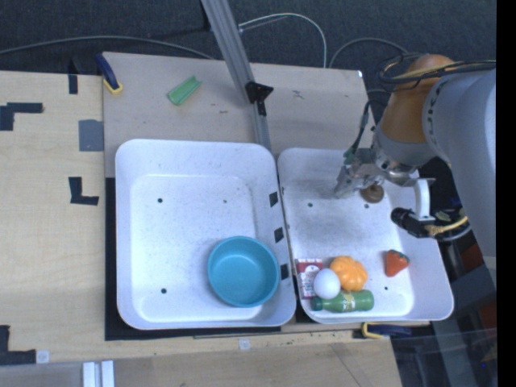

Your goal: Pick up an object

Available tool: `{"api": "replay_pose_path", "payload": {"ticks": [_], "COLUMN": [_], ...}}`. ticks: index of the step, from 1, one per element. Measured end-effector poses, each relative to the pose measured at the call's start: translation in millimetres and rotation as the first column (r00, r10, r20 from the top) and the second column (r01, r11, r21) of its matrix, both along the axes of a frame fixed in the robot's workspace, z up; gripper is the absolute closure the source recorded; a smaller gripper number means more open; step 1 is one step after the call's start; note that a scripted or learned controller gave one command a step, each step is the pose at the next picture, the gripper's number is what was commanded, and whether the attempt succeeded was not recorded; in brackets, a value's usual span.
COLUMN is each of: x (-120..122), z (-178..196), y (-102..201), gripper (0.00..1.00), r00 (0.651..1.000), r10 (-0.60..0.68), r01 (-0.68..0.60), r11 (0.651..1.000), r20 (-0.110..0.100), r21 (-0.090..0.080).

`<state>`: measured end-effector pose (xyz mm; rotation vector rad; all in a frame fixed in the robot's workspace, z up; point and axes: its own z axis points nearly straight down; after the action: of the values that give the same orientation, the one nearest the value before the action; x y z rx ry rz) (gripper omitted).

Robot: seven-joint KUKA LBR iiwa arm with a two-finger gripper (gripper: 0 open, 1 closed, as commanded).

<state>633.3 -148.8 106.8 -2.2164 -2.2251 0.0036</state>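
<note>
A robotics lab or test bench. A grey industrial robot arm with an orange band (435, 119) reaches over two shallow white plastic bins (129, 216) on a plywood bench top (322, 103). Black tape markers (81, 190) dot the wood, loose cables (282, 22) trail behind, and a slanted grey metal pole (230, 39) stands nearby.

The arm (463, 127) is a thick, smooth grey cylinder with a rounded orange band (407, 107) above the wrist. Thin dark cables loop around that band. The gripper (352, 185) is small, metallic grey.
</note>
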Motion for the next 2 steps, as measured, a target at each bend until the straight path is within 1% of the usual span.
{"api": "replay_pose_path", "payload": {"ticks": [1,2], "x": [11,10], "z": [51,112], "y": [-1,5], "gripper": [1.0,1.0], "r00": [1.0,1.0], "r10": [-0.002,-0.002], "r01": [0.002,0.002], "r11": [1.0,1.0], "r20": [0.007,0.008], "r21": [0.0,0.0]}}
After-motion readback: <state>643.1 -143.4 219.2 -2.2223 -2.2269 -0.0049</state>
